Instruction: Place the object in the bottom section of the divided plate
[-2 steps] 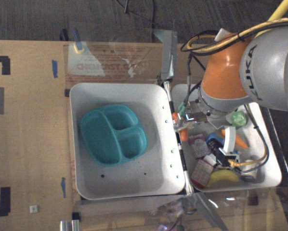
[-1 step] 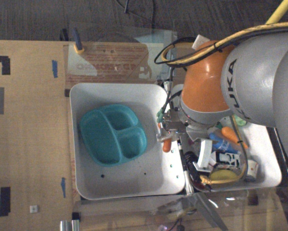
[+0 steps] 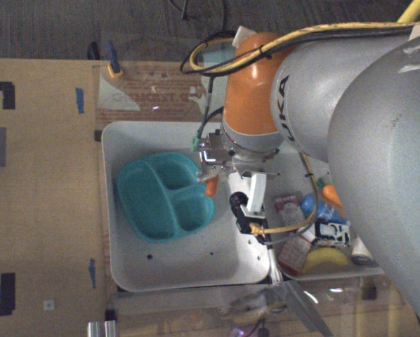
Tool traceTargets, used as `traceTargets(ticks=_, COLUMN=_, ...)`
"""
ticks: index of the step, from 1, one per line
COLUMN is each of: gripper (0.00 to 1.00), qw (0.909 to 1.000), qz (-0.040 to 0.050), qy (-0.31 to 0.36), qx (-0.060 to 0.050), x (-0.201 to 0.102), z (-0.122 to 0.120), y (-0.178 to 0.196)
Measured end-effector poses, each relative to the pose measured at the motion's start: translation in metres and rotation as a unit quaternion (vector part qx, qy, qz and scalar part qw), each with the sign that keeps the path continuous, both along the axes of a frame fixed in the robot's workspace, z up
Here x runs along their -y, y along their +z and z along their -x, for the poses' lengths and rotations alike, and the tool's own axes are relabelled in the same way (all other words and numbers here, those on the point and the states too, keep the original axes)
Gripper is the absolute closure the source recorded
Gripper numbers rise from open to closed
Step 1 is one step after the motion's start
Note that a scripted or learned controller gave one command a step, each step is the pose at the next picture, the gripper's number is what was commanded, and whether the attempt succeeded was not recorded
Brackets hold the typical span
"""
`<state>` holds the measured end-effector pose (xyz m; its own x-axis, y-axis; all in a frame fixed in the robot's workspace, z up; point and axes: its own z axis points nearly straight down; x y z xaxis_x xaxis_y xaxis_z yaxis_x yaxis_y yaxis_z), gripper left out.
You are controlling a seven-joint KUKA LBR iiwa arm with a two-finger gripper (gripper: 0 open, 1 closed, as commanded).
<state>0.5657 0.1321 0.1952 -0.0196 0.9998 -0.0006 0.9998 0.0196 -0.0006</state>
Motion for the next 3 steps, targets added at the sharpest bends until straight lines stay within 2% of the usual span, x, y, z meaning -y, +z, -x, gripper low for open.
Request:
traceTargets(ticks=1, gripper=1.00, qw=1.0000, qz=-0.0002, qy=-0.007, qx=0.001, x=-0.071, z=0.011, y=0.020)
traceTargets(ticks=2, gripper=1.00, qw=0.9743, qz=-0.0003, qy=0.225, qx=-0.001, x=-0.085, z=0.038, y=0.022)
traceTargets(ticks=3, gripper=0.00, qw=0.9745, qz=-0.0003, qy=0.224, qx=-0.001, x=-0.084, z=0.038, y=0.022)
